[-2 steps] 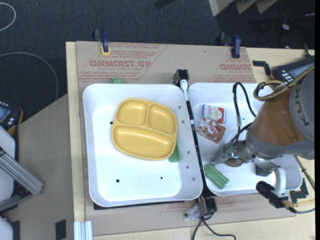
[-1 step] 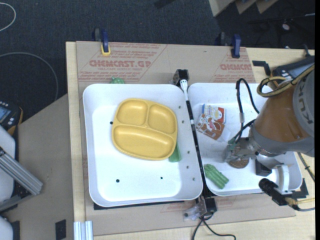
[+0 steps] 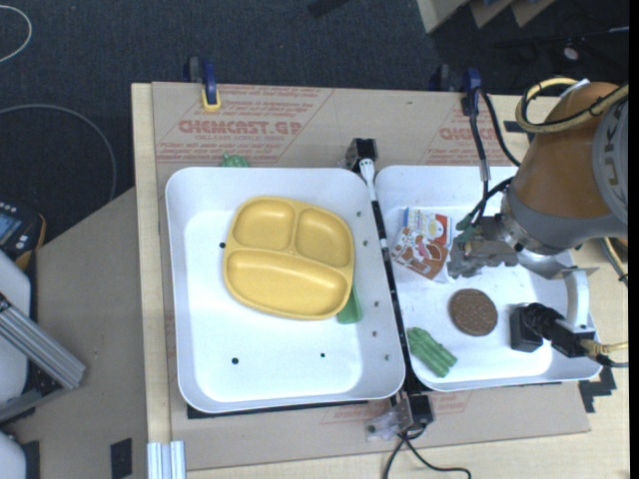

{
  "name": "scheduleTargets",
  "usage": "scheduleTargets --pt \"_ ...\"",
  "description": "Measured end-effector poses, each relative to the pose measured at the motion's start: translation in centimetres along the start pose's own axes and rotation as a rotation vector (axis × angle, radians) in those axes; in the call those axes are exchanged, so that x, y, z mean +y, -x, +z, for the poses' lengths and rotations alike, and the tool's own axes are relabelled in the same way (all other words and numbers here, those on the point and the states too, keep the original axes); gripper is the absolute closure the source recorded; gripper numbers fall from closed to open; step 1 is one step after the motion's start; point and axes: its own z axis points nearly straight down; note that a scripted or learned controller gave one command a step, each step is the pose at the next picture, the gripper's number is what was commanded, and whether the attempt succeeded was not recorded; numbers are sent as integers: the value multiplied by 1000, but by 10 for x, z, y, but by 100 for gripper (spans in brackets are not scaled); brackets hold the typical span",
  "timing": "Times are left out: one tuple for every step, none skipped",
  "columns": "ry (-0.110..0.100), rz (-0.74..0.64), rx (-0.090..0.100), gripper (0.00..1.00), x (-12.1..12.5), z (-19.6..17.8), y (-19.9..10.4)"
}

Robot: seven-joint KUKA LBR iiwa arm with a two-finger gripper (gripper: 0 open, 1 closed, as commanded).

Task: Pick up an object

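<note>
Snack packet [image 3: 423, 242] in right bin [image 3: 499, 372], far-left part, lying flat, long axis running near-far. Tool [image 3: 467, 257] low just right of it, nearly touching; grip state cannot tell. Brown round disc [image 3: 472, 311] near-right of tool, green piece [image 3: 431, 350] nearer.

Robotics lab: clamped bench board [image 3: 300, 113], aluminium framing [image 3: 40, 352], loose cables [image 3: 60, 118].
</note>
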Motion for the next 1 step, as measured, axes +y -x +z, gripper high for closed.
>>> scheduleTargets --pt "-15 10 3 100 -38 44 51"
